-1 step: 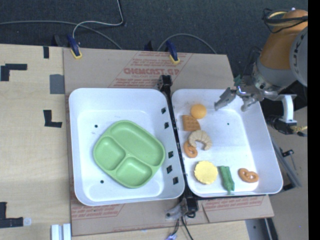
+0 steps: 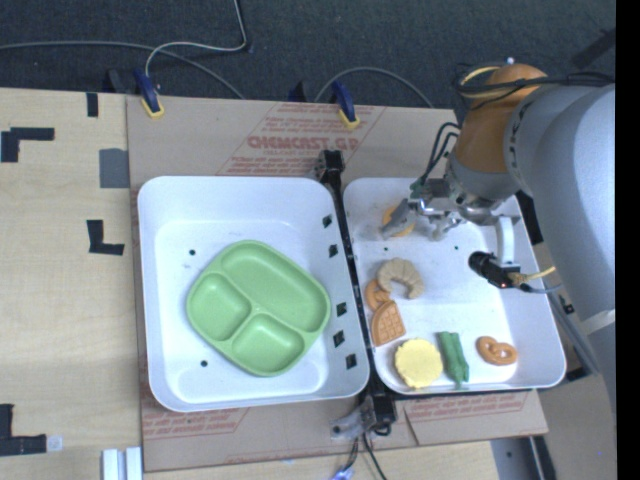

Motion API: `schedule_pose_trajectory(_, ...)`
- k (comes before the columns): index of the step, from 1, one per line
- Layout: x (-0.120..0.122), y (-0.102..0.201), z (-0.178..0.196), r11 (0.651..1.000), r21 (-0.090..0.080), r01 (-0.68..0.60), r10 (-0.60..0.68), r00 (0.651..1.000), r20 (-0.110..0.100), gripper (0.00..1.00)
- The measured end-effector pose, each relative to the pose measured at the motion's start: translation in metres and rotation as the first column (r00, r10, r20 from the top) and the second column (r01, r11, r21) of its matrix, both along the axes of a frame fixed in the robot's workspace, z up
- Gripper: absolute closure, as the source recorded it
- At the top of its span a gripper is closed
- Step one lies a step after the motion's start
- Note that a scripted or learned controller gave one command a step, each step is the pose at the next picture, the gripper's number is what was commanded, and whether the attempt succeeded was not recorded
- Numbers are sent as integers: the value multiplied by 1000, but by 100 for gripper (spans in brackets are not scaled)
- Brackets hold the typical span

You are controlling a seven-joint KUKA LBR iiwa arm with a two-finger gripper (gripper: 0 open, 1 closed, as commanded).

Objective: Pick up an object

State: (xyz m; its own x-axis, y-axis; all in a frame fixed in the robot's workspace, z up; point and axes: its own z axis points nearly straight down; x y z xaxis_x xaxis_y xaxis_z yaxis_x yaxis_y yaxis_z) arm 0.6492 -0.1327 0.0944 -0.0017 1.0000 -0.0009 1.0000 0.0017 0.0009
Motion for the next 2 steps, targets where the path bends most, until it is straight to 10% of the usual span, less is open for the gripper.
schedule_pose_trajectory(1,20,29,-9,1000,1,-1,1,1000,1,0)
schedule_pose_trajectory(2,20,29,2,1000,-1,-2,2,1000,1,100)
